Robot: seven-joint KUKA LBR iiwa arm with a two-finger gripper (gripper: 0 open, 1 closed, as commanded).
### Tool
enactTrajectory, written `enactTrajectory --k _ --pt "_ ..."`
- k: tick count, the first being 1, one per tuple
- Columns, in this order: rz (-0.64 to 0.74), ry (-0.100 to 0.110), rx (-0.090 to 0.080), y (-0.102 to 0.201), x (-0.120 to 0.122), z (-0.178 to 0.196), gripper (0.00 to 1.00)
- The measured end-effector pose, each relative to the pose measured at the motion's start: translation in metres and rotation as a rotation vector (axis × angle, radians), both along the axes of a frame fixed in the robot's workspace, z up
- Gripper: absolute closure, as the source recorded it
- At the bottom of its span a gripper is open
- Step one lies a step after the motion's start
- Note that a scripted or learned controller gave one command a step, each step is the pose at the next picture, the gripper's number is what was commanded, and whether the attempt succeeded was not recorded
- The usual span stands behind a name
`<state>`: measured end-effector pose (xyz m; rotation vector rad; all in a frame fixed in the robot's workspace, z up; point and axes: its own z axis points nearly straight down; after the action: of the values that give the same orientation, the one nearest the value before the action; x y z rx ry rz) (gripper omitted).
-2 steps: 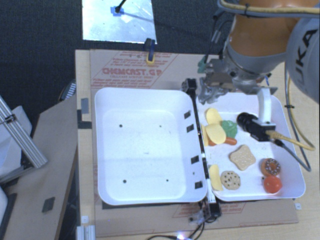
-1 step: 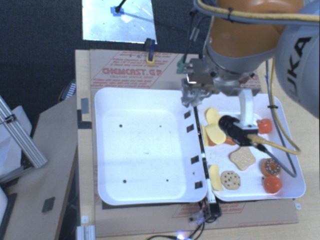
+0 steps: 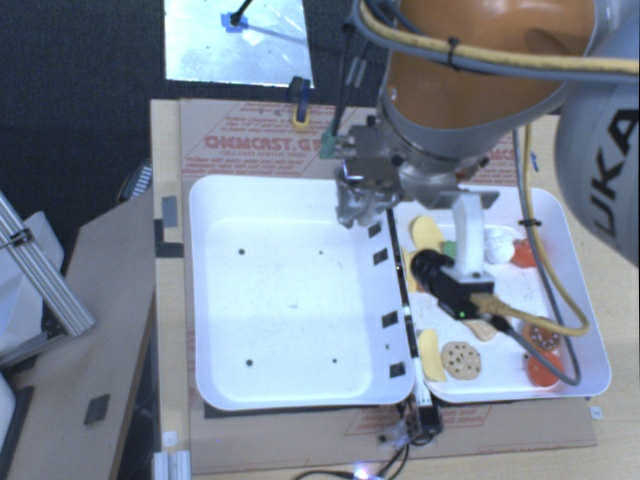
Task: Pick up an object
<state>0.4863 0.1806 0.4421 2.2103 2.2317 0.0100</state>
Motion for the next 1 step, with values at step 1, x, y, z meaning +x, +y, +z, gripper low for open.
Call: enactTrajectory --k 1 --pt "-0.002 0.018 -0.008 0.0452 -0.0023 -0.1388 1.0"
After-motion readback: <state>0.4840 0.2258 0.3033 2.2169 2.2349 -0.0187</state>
